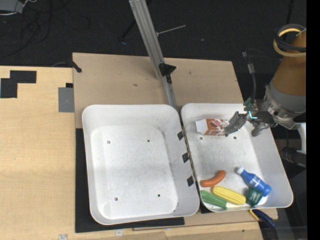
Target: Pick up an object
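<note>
In the right bin (265, 149), a white and red packet (212, 126) lies near the back wall. At the bin's front sit an orange sausage (213, 178), a yellow corn cob (229, 195), a green vegetable (213, 200) and a blue bottle with a white cap (253, 180). My gripper (246, 125) hangs over the back right of this bin, open, its fingers spread with nothing between them. One fingertip (233, 126) is just right of the packet.
The left bin (95, 134) stands beside the right one, with small black clips on the shared rims. A slanted aluminium rail (152, 44) rises behind the bins. The arm's orange band (292, 64) is at the right.
</note>
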Controlling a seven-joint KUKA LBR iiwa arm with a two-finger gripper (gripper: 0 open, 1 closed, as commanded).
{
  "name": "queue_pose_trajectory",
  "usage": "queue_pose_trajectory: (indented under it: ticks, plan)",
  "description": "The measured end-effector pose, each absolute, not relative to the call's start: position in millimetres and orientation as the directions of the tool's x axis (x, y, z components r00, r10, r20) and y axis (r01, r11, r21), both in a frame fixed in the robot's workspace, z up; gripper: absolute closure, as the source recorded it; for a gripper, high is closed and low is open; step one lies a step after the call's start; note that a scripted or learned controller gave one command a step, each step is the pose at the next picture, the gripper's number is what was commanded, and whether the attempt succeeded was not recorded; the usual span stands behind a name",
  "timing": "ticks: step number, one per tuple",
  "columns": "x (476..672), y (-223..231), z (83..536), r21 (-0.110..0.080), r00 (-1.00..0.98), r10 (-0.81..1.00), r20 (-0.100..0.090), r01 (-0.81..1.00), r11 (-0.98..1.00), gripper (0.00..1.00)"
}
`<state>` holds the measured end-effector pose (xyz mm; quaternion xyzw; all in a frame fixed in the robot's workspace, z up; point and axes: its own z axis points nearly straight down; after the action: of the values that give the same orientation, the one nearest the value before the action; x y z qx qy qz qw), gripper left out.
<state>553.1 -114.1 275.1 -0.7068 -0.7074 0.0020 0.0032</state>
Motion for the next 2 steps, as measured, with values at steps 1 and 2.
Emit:
queue_pose_trajectory:
  ticks: [1, 2]
  plan:
    - [553.6, -115, 277, -0.003, 0.003, 1.000, 0.001, 1.000, -0.003, 0.00]
    - [551.8, -114, 212, -0.010, 0.001, 1.000, 0.002, 1.000, -0.001, 0.00]
